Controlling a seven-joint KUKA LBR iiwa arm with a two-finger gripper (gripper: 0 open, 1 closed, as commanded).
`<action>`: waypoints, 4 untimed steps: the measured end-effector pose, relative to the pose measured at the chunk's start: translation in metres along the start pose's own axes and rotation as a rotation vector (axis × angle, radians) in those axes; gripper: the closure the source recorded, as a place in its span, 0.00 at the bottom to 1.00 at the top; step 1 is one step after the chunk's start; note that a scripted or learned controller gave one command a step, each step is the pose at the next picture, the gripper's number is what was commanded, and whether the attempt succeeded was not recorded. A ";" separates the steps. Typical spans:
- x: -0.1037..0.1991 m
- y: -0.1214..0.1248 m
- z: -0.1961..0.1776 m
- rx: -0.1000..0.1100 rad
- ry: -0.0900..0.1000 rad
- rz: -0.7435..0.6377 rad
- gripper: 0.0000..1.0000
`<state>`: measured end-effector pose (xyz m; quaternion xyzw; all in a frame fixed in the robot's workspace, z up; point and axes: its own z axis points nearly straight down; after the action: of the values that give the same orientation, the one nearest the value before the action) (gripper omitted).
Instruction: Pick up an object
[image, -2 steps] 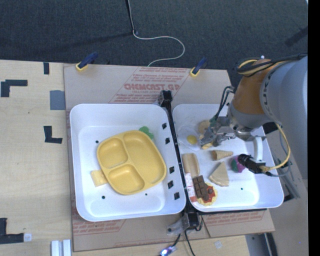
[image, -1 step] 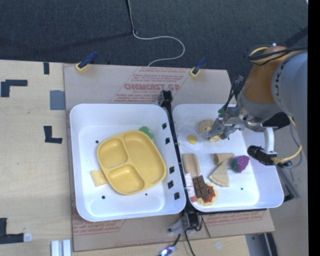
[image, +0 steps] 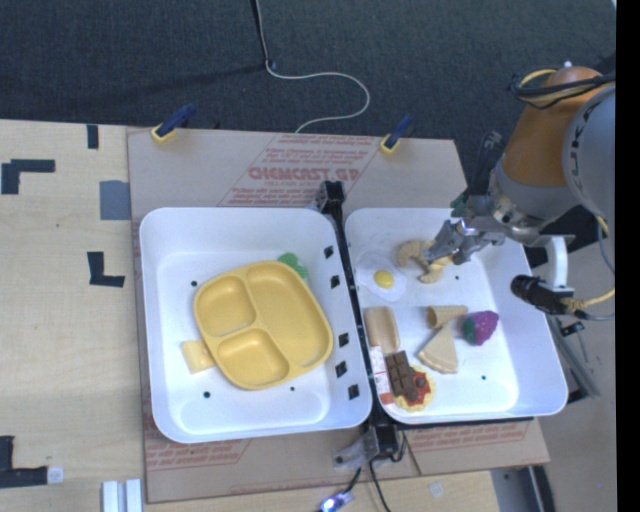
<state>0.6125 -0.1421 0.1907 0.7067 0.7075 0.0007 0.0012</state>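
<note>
While hanging low over the back part of the right bin (image: 500, 392), reaching in from the right on the grey and orange arm (image: 548, 150): gripper (image: 447, 250), tip right against a tan piece (image: 410, 253) of toy food. Cannot tell how far open, nor whether anything is caught in it; too dark and small at the tip to read. Just beside that tan piece, toward the front, a second small tan bit (image: 433, 273), partly under the gripper's tip.

Elsewhere in the same bin:
- fried egg (image: 384, 281) near the left wall, just in front of the tan piece
- long bread stick (image: 381, 327) in front of the egg
- brown chocolate bar (image: 400, 372), farther forward, resting partly on a round pizza-like piece (image: 417, 393)
- small tan wedge (image: 446, 316) mid-bin, next to purple grapes (image: 482, 326)
- pale triangular slice (image: 439, 351) just in front of the wedge

Over in the left bin (image: 180, 250), well apart from the gripper: yellow divided plate (image: 262, 325), lying flat, with a green bit (image: 291, 262) peeking out at its far edge and a pale yellow block (image: 197, 355) touching its near-left edge.

Both bins side by side on a cardboard sheet (image: 290, 170), held at the back by two blue and yellow clamps (image: 173, 122).
</note>
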 end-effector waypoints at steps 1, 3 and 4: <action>0.000 0.001 -0.036 0.000 0.000 0.000 1.00; 0.105 -0.027 -0.051 0.005 0.003 -0.006 1.00; 0.152 -0.043 -0.052 0.006 0.002 -0.005 1.00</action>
<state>0.5694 0.0100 0.2427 0.7049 0.7093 -0.0006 -0.0017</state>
